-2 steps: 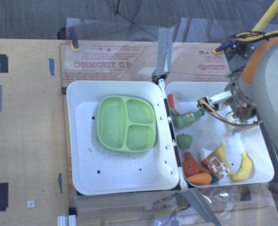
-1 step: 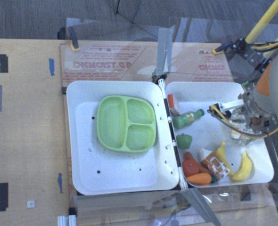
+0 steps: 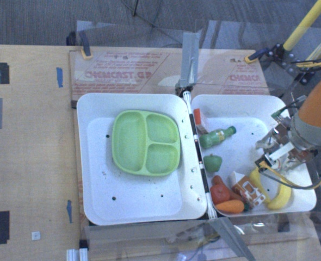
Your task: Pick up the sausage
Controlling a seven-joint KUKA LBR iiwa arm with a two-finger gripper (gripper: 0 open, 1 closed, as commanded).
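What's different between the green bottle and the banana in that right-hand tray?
The green bottle is straight; the banana is yellow and curved. The green bottle lies by the left wall of the right bin; the banana lies toward its near right corner. Both lie flat in the same bin.

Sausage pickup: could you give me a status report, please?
Gripper over right bin, right side. Sausage apparently the reddish piece against that bin's left wall, far from gripper. Green bottle lies close beside it.
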